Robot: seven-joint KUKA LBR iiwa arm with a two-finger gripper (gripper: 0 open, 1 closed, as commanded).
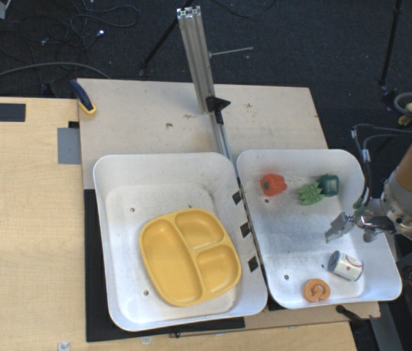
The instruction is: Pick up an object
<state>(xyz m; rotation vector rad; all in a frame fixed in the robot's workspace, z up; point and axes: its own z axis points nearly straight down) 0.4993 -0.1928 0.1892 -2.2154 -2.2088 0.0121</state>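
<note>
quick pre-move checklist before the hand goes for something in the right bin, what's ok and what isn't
1. Targets present in the right bin: ok. A red piece, a green piece, a white cylinder and an orange ring lie there.
2. Hand over the right bin: ok, at its right side, above the white cylinder in the picture.
3. Hand free of load: cannot tell, too small and blurred.
4. Nearest target free of neighbours: ok. The white cylinder lies apart from the orange ring.
5. Red and green pieces separated: ok, a gap shows between them.
6. Left bin out of the way: ok, it holds a yellow divided tray.
</note>
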